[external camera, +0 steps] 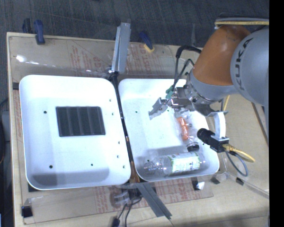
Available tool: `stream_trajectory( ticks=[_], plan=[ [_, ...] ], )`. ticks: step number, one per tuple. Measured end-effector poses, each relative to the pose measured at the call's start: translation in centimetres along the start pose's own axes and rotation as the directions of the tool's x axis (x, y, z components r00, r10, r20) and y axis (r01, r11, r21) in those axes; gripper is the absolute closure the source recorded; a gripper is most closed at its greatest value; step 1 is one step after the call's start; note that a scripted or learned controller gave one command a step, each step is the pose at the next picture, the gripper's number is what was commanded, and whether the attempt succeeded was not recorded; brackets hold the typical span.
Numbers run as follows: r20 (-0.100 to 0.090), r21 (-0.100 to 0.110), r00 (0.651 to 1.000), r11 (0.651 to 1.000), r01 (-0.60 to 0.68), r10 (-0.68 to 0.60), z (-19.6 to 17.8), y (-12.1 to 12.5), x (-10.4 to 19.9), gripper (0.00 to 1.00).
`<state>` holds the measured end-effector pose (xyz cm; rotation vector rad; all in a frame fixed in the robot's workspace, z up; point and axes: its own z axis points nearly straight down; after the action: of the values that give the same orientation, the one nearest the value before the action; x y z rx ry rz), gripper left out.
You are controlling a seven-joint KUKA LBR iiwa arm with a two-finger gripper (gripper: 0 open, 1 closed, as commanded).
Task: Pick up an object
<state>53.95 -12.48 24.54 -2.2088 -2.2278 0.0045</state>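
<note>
End effector (162, 106) over right bin (137, 126), upper middle; grip state unreadable. Orange-filled clear object (183, 127) just right and toward the bin's near edge, long axis running away-to-near. Clear bottle (176, 164) lying crosswise along near wall, farther off.

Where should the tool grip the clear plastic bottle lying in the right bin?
Probably across the labelled middle of the clear plastic bottle, coming straight down. It lies on its side along the near wall of the right bin, so fingers should straddle its width, one beside that wall.
</note>
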Motion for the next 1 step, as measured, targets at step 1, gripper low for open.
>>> stream_trajectory(
  ticks=[1],
  plan=[
    [0.002, -0.003, 0.990, 0.990, 0.141, -0.141, -1.77, 5.87, -0.70, 0.00]
  ],
)
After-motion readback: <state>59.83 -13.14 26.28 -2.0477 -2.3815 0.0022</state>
